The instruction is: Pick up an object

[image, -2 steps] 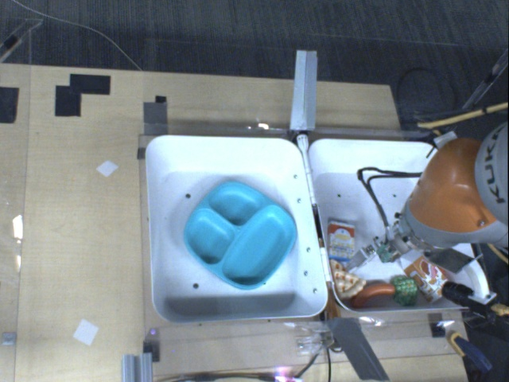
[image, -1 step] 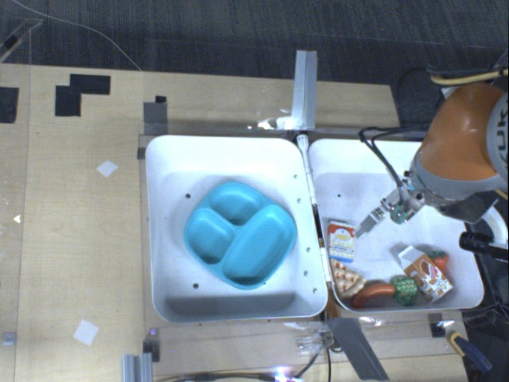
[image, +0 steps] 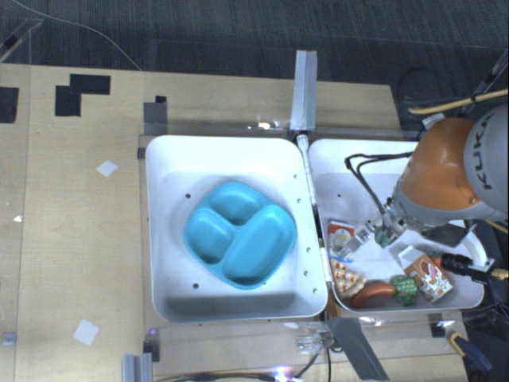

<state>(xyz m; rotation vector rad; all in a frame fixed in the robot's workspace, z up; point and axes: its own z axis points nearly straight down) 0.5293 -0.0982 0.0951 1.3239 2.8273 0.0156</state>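
My gripper (image: pixel 380 235) reaches down into the right bin (image: pixel 342 181), under the orange band of the arm. It hangs just right of a small red and white packet (image: pixel 340 237) with a blue patch. Below lie a waffle-patterned piece (image: pixel 346 277), a brown sausage (image: pixel 372 294), a green block (image: pixel 406 290) and a red and white carton (image: pixel 430 278). Whether anything sits in the gripper is hidden by the wrist.
The left bin (image: pixel 167 293) holds a blue three-part plate (image: pixel 239 233). A metal post (image: pixel 304 90) stands behind the divide between the bins. Black cables (image: pixel 366 173) loop over the right bin's back half.
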